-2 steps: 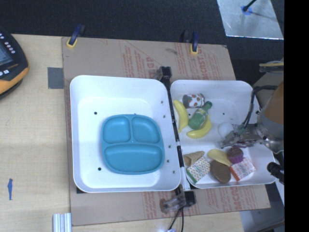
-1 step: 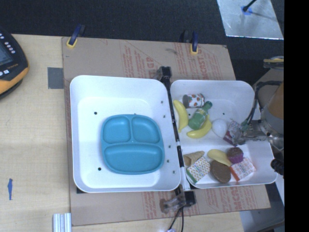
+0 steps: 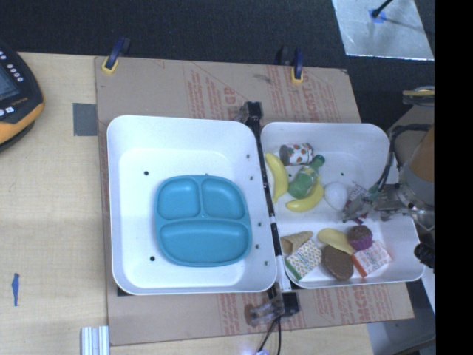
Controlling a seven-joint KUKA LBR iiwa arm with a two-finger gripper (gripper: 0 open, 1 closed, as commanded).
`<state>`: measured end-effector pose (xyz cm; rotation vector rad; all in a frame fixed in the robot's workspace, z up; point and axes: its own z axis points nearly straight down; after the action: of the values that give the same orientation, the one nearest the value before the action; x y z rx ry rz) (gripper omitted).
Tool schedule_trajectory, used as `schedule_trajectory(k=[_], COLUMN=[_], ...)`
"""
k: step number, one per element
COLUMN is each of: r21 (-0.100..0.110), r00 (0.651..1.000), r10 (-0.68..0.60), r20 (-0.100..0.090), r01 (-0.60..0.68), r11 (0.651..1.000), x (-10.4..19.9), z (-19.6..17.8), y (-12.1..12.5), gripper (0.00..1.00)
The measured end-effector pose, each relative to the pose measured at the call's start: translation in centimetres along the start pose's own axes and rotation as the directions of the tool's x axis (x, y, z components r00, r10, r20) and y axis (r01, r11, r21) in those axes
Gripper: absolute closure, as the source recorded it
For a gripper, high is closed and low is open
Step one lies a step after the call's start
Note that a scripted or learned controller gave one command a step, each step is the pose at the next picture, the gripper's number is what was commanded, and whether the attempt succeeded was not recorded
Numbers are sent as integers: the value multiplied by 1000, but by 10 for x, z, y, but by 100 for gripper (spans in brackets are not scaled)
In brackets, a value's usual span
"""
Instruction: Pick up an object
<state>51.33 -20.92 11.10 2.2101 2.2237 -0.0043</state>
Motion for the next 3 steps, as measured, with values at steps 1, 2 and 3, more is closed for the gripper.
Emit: schedule_trajectory(k=[1,2,3], r21=[8,55,10], r00=[1000,1000,1000], r10=[-6,-8,3], r20=[-11,-15,-5], r01=[6,9,-3], r11=[1000,998,1000], x=[75,72,69], z=[20,25,-32], y=[14,109,143], gripper=[0,0,0])
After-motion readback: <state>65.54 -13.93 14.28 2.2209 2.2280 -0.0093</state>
